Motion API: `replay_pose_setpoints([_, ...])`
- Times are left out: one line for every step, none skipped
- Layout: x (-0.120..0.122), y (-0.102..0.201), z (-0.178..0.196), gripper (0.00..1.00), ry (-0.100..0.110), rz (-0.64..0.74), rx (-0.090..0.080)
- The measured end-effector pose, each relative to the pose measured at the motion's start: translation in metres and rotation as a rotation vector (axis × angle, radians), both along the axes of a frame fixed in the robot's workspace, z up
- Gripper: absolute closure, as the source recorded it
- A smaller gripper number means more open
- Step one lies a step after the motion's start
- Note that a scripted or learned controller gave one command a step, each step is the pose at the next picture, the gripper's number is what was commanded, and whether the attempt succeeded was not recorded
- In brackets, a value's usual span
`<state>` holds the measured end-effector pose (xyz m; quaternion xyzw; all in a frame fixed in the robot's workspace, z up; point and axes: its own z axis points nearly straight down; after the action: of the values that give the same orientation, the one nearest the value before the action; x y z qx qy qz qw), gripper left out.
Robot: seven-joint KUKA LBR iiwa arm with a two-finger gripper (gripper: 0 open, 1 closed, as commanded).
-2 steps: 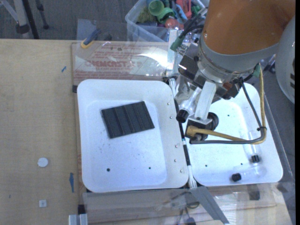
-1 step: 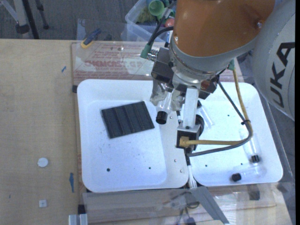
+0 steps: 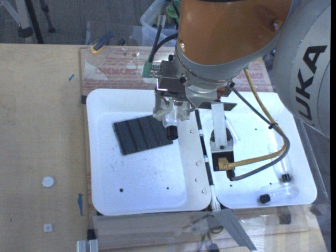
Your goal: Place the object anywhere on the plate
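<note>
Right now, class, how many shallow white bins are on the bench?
2. The left bin holds a dark ridged plate; the right bin lies beside it, partly covered by the arm. No further bin seems hidden.

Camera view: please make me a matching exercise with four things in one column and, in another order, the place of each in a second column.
Things:
1. dark ribbed plate
2. clear plastic object
3. small white disc
4. pincer

Places:
A. on the bare bench, left of both bins
B. over the plate's right end
C. lying flat in the left bin
D. in the right bin, near its lower right corner in the view

Pairs: 1-C, 2-D, 3-A, 4-B.
</note>
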<state>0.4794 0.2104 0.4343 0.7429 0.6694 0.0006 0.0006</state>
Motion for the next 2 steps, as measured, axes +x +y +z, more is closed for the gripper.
replay_pose_setpoints([0.0,0.015,0.0,1.0,0.002,0.708,-0.001])
replay_pose_setpoints([0.015,-0.053,0.0,1.0,0.005,0.242,-0.001])
